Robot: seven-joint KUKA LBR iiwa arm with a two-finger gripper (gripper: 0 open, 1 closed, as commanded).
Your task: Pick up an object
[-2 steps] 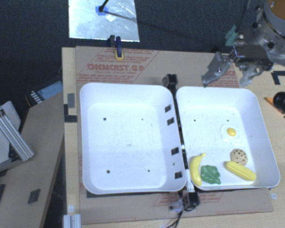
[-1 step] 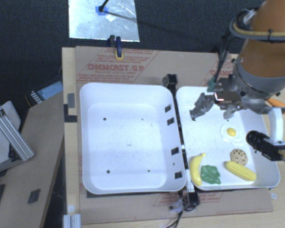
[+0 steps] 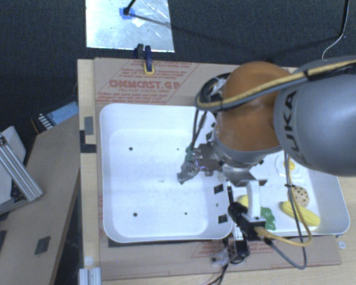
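Camera view shows you the gripper [image 3: 187, 170] low over the left bin [image 3: 124, 177]; you cannot tell whether it is open or closed. Well to its right, in the right bin [image 3: 332, 203], lie a long yellow object [image 3: 301, 214] and a green object [image 3: 267, 220].

A robotics lab: a grey and orange industrial arm [image 3: 320, 123] reaches over two shallow white bins [image 3: 148, 159] on a cardboard-covered counter [image 3: 145, 83]. Bare aluminium framing [image 3: 12, 165] stands alongside, with dark carpet [image 3: 35, 28] below.
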